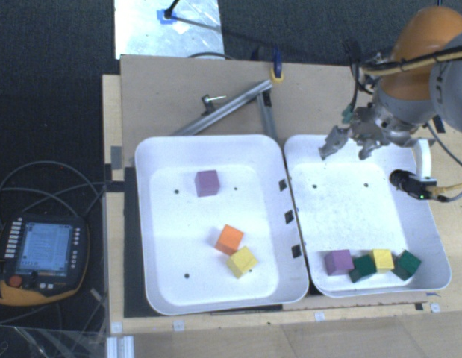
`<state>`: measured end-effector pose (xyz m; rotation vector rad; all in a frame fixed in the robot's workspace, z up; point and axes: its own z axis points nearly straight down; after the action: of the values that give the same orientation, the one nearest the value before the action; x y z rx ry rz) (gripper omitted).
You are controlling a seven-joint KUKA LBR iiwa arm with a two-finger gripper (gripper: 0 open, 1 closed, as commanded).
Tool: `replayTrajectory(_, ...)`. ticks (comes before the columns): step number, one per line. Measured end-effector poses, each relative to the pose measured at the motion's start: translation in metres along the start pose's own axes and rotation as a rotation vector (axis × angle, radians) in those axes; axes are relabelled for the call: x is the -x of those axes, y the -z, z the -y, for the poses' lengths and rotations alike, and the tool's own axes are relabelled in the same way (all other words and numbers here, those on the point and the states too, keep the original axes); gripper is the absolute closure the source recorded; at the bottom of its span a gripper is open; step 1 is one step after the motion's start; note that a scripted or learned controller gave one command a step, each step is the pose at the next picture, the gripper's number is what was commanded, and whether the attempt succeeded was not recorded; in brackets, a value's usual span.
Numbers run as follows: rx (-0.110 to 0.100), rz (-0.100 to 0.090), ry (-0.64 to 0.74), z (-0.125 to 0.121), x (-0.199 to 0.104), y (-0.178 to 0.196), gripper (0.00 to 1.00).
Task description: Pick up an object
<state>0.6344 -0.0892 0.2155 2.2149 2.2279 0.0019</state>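
While nothing is yet held, candidates lie left to right: a purple block [207,183], an orange block [229,238] touching a yellow block [242,261], then a crowded row (poor access). The gripper [347,147] hangs spread, empty; I judge the lone purple block safest.

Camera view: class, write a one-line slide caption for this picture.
Open gripper hangs above the right bin's far edge; four blocks line its near wall, three in the left bin.
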Motion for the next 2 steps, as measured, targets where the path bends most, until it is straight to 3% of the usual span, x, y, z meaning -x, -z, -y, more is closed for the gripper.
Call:
replayTrajectory(1, 0.0, 0.0, -0.001, 0.0, 0.0, 0.0, 0.0)
replayTrajectory(2, -0.003, 0.001, -0.002, -0.003, -0.001, -0.042, 0.0)
